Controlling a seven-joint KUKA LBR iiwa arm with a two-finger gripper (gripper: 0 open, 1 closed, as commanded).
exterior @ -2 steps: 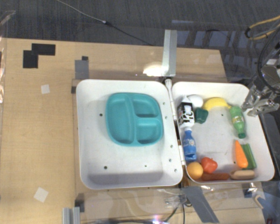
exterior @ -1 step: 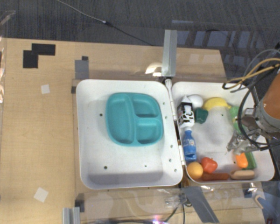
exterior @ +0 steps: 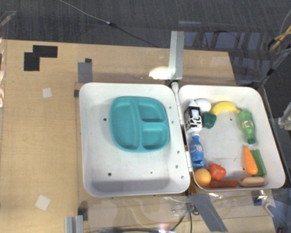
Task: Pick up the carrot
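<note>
Carrot (exterior: 250,160) lies in right bin (exterior: 269,125), near its right wall.

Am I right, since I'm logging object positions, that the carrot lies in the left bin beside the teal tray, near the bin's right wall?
Not quite. The carrot lies in the right bin, near its right wall, next to a green item. The teal tray sits in the left bin. The camera view shows this.
</note>
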